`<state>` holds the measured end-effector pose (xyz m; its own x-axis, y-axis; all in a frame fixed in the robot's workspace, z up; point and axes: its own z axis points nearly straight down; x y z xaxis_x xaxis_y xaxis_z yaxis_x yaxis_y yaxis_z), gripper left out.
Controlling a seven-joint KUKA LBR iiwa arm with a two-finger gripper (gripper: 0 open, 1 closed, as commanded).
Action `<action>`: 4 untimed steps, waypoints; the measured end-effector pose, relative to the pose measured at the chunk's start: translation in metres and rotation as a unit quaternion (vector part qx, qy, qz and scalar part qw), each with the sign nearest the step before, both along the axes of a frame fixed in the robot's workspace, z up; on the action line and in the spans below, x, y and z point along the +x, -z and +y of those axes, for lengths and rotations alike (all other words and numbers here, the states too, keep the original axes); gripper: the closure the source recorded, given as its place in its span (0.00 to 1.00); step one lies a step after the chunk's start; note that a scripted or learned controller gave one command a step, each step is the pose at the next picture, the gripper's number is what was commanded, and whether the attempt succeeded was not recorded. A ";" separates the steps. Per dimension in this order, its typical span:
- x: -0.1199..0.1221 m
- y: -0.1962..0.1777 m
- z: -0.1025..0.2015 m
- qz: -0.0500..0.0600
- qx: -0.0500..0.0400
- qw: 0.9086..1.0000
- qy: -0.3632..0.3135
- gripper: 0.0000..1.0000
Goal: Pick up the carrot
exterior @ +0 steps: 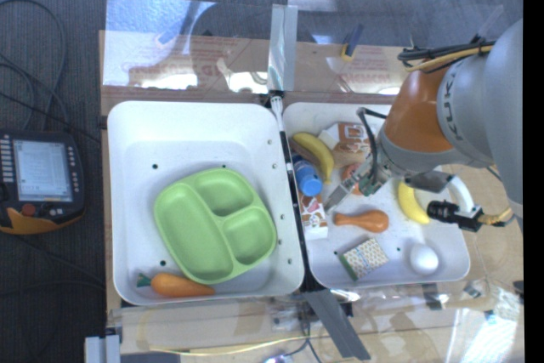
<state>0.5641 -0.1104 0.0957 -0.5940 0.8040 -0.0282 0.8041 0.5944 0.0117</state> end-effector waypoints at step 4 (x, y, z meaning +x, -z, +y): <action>0.016 -0.009 -0.003 -0.007 -0.002 0.999 0.034 1.00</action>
<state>0.5796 -0.1138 0.1048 -0.5373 0.8424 -0.0401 0.8425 0.5384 0.0209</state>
